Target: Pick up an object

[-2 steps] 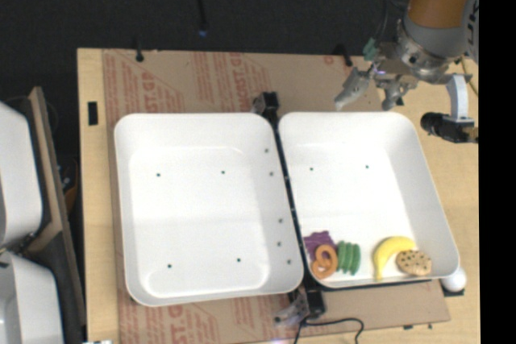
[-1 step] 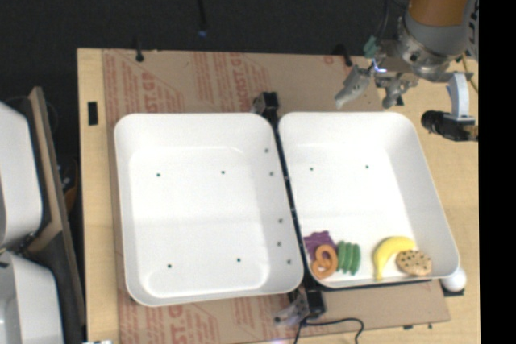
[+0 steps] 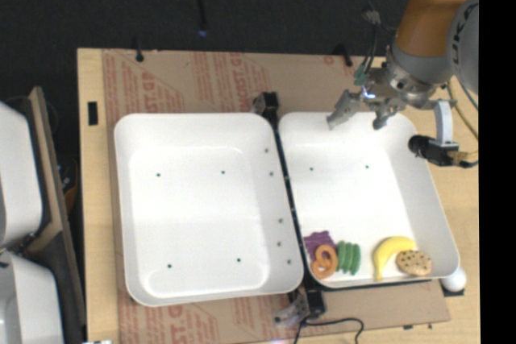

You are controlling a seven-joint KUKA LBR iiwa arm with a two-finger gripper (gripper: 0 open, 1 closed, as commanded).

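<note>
Toys [image 3: 367, 257] in right bin [image 3: 419, 181]

Cardboard sheet [image 3: 201, 80] under the bins: red printed lettering, too blurred to read.
Other text: none legible.

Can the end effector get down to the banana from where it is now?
Probably yes. The end effector hangs over the far edge of the right bin, and the banana lies uncovered at the near edge, with bare bin floor between them. The cookie touches it.
</note>
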